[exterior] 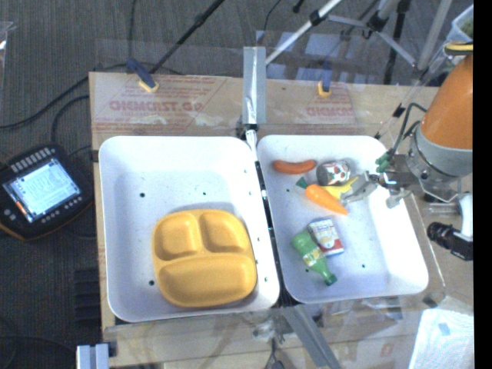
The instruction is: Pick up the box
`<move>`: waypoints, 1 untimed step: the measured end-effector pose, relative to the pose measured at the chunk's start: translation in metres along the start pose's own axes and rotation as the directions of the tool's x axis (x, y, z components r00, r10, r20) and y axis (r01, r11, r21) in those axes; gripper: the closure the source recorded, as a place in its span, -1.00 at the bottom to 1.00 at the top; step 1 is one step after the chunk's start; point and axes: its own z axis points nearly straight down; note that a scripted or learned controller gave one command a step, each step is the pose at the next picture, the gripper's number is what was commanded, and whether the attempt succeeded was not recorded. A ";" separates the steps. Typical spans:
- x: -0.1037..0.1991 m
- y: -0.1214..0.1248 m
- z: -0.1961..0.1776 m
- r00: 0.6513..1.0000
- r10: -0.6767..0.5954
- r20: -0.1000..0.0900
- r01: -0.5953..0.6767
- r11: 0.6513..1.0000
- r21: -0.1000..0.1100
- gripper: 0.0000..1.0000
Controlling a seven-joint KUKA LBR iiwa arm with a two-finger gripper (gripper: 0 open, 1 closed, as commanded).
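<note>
The box [326,235] lies in the right bin [396,271], near its middle. It is small, with a red and white label, and it lies flat. Its long side runs a little slanted, from up-left to down-right. A green bottle [313,256] lies just beside the box, touching its lower left edge or very close to it.

The gripper [367,184] is in the same bin, higher up and to the right. It sits right by a carrot [325,199], a can [335,172] and a bit of yellow [350,186]. The picture does not let me tell how its tips are set, and I see nothing held in it.

So the box lies down and to the left of the gripper, near but not touching. The carrot is between them. I think the gripper must move down-left past the carrot, then come down over the box. The bottle is so close that it could get bumped or grabbed too.

A sausage [294,165] lies at the top of the bin, away from all this.
</note>
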 end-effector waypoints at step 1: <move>0.017 -0.002 0.123 1.000 0.023 -0.001 -0.023 1.000 0.002 -1.00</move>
